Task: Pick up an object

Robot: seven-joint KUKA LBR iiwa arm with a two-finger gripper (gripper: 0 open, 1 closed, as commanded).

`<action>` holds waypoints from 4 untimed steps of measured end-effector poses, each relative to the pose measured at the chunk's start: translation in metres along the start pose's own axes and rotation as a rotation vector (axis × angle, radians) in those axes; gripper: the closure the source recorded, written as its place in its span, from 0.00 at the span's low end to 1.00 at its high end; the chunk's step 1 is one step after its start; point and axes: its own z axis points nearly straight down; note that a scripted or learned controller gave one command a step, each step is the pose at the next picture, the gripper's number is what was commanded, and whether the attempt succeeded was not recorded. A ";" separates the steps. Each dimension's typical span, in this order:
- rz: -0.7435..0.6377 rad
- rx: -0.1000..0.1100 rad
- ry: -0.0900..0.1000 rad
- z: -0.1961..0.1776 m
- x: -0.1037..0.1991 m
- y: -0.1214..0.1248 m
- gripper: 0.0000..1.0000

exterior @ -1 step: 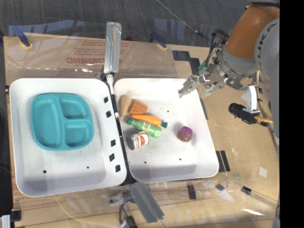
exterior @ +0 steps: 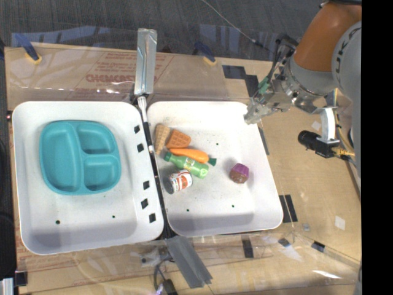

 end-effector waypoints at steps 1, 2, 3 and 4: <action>-0.001 0.002 0.001 0.037 0.106 -0.006 1.00; 0.006 -0.015 -0.001 -0.178 0.168 -0.082 1.00; 0.003 -0.001 -0.001 -0.139 0.245 -0.089 1.00; 0.014 -0.009 -0.001 -0.177 0.164 -0.122 1.00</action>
